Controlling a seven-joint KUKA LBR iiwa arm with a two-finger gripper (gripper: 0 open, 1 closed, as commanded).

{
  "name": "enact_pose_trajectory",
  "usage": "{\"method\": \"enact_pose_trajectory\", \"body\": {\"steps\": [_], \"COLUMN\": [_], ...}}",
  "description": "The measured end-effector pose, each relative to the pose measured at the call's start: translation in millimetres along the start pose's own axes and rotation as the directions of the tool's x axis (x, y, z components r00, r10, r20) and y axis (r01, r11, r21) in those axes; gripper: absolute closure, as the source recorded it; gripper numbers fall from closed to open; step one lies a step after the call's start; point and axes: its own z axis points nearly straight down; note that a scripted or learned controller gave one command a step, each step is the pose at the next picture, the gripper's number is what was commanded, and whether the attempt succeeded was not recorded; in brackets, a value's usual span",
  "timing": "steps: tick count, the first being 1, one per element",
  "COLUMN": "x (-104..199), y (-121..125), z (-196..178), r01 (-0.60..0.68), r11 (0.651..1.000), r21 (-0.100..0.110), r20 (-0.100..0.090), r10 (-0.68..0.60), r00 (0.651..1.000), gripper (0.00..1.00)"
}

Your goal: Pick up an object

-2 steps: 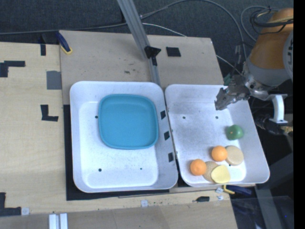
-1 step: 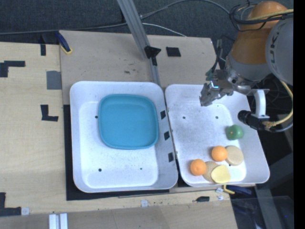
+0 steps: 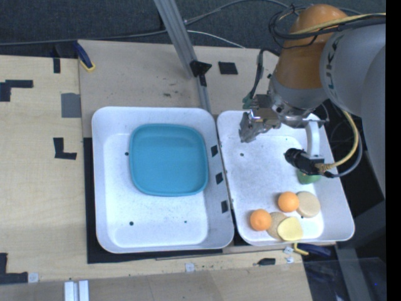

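Camera view, claw [image 3: 249, 132] state unclear, 2 oranges [image 3: 287, 202] well apart, near corner

Even, fairly bright overhead light; soft shadows under the bins [image 3: 103, 168]. Mild glare on the orange band [image 3: 307, 49] at upper right. Image slightly soft and grainy throughout.

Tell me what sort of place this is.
Probably a robotics lab's grasping test bench: a robot arm reaches over two white bins, taped markers dot the wooden benchtop, and cables trail behind.
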Motion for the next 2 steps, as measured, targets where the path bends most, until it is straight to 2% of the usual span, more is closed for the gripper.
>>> {"method": "enact_pose_trajectory", "body": {"steps": [1,2], "x": [56,113], "y": [17,16], "z": [0,10], "r01": [0.001,0.000], "r11": [1.000,1.000], "r21": [-0.001,0.000], "r20": [0.000,0.000], "r10": [-0.001,0.000], "r00": [1.000,1.000], "gripper": [1.00,1.00]}}
